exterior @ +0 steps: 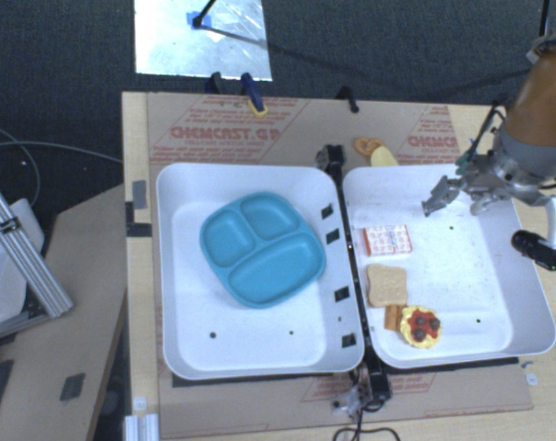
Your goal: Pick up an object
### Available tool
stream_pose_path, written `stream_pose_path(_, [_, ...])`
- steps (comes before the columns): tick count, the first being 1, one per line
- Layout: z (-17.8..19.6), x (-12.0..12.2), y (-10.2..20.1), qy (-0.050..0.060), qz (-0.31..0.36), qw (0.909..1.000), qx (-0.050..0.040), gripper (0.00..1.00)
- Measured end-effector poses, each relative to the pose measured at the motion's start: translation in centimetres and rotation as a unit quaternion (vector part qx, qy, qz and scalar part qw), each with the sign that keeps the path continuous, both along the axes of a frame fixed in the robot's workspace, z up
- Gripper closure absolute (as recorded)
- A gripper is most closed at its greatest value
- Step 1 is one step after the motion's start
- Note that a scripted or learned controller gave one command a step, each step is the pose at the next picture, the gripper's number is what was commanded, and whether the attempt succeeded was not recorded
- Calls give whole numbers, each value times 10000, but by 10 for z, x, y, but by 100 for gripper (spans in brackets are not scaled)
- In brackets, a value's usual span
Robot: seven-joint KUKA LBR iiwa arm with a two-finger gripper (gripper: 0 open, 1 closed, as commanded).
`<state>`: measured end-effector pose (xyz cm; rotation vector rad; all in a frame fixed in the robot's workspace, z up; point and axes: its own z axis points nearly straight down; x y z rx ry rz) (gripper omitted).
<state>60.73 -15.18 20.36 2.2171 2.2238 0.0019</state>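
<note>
Approach phase, by my read: nothing was between the fingers. Hand [459, 197] sat at the right of the frame, over the upper part of the right bin [498, 274], fingers spread apart and empty.

Candidate objects were all in the right bin's lower-left area, well apart from the hand: a red-and-white patterned card [388, 240] nearest it, a slice of toast [386, 285] just below that, then a small orange block [391, 317] touching or nearly touching a yellow tart with red berries [421, 327] at the bottom.

Left bin [195, 347] carried a blue divided plate [262, 248], centre-left of frame. Two small food-like items, one orange [365, 145] and one pale yellow [383, 157], lay on the worktop [213, 127] just above the right bin's top edge.

Next move, as I judged it: translate toward lower left, pick one target, descend with fingers straddling it. Card was flat, likely a poor pinch. Toast or tart looked the better grab. Block and tart sat close together, so a descent there risked catching both.
</note>
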Motion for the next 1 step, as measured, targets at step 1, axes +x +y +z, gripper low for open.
stream_pose_path(1, [-20, 1, 119, 5, 60, 10000, 27, 0])
